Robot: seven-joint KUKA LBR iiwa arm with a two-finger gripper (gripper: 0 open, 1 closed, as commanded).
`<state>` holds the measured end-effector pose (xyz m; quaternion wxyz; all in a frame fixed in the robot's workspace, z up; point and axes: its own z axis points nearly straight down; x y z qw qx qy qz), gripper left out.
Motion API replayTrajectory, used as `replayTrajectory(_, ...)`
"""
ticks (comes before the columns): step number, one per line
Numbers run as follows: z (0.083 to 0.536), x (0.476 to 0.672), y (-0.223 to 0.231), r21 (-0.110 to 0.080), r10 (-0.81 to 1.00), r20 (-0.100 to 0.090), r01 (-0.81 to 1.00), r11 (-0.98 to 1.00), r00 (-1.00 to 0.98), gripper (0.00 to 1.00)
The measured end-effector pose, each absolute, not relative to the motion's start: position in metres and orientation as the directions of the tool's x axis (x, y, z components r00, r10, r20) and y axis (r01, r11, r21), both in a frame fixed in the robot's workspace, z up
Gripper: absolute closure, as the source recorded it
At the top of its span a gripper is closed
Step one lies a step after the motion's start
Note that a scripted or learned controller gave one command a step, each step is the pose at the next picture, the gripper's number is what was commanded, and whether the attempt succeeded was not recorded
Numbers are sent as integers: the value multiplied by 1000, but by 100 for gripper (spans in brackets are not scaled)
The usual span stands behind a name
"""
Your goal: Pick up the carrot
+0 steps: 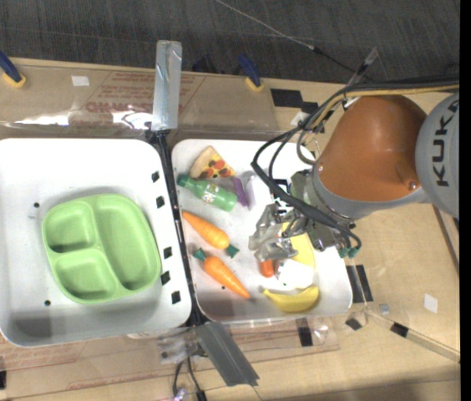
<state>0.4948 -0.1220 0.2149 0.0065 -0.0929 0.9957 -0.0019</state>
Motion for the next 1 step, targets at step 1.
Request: replayTrajectory(1,274,484,-65,-3,-189,-7,-189,982,-982,100)
